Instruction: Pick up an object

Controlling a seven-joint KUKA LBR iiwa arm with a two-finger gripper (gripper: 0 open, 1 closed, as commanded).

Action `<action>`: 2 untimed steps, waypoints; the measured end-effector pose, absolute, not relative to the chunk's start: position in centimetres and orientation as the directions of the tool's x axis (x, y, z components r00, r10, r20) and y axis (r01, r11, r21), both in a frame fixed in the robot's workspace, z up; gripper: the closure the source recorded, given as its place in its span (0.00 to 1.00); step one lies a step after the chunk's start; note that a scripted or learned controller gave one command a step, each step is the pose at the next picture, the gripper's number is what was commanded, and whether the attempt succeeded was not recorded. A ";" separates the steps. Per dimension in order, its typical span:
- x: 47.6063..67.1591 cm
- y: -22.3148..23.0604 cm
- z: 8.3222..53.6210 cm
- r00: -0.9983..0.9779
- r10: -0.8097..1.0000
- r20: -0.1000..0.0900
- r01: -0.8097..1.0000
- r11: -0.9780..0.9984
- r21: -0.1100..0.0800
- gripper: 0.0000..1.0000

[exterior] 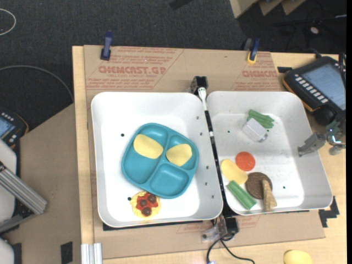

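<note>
step: approach | gripper [314,145] at right bin [291,106] right rim, jaws apart, holding nothing | advice: centre over orange ball [245,160], descend straight

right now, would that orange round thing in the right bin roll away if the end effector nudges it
Probably: the orange round piece looks smooth and round, so it may roll or slip. It looks small, probably light. The yellow piece beside it might stop it.
</note>
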State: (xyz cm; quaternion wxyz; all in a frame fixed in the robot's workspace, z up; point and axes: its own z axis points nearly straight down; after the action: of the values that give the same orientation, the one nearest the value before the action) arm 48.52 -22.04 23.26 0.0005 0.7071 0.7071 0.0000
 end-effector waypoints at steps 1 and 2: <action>47.9 -17.4 7.9 -0.001 1.000 0.006 1.000 0.001 -0.004 0.00; 48.2 -17.7 9.8 0.000 1.000 -0.001 1.000 0.000 0.008 1.00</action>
State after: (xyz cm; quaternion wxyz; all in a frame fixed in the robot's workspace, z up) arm 48.16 -17.74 9.77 0.0031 0.7071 0.7071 0.0026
